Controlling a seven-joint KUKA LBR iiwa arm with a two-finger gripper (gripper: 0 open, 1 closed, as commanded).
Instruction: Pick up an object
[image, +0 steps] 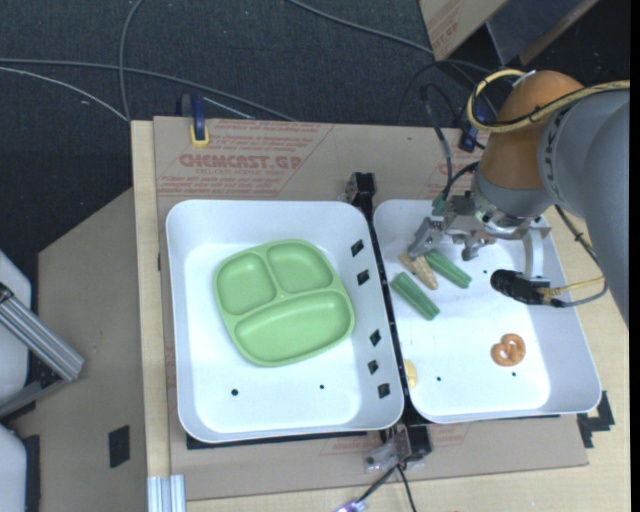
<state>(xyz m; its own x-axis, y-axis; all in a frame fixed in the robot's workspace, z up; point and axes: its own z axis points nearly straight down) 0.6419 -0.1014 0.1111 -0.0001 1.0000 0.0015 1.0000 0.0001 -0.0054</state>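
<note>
Objects we count in the right bin (570, 390), near to far: one pretzel (508, 350), two green sticks (414, 296), one ridged yellow piece (425, 271). One green divided plate (284, 301) fills the left bin (190, 300). The gripper (447, 236) hovers spread apart, holding nothing.

arm (590, 130): grey, rounded | orange band (525, 130) above wrist | yellow + black cables looped | metal gripper (452, 238)

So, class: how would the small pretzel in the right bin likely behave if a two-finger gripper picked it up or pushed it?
The pretzel looks small and thin, so probably light for its size. It lies flat on the right bin, so it would likely slide rather than roll. Its looped shape with holes suggests the fingers may slip or close badly; whether it is brittle cannot be told.
</note>
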